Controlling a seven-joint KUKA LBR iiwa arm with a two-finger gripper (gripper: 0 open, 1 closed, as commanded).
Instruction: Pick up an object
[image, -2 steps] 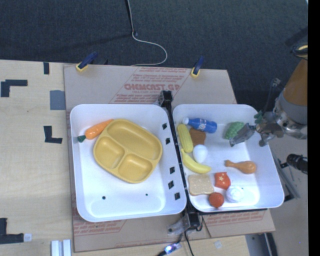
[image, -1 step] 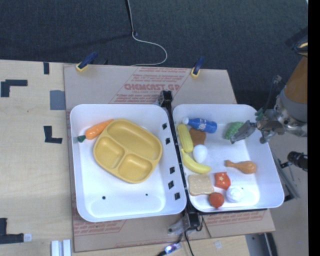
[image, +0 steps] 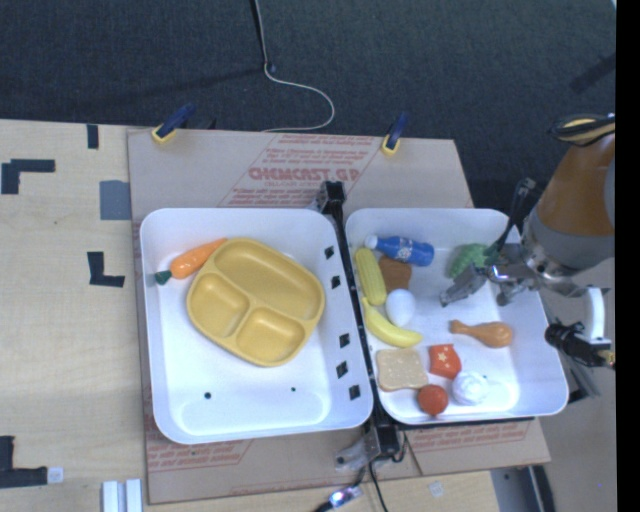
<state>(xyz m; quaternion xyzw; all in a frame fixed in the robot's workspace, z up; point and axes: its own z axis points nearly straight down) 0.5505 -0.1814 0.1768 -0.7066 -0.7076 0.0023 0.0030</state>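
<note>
The right bin holds several toy foods. Among them are a blue bottle, a corn cob, a white egg, a banana, a chicken drumstick and a green leafy piece. My gripper hangs over the bin's right half, just below the green piece and above the drumstick. Its fingers are spread open with nothing between them.
Near the right bin's front lie a toast slice, a red piece, a tomato and a white lump. The left bin holds a yellow divided plate and a carrot.
</note>
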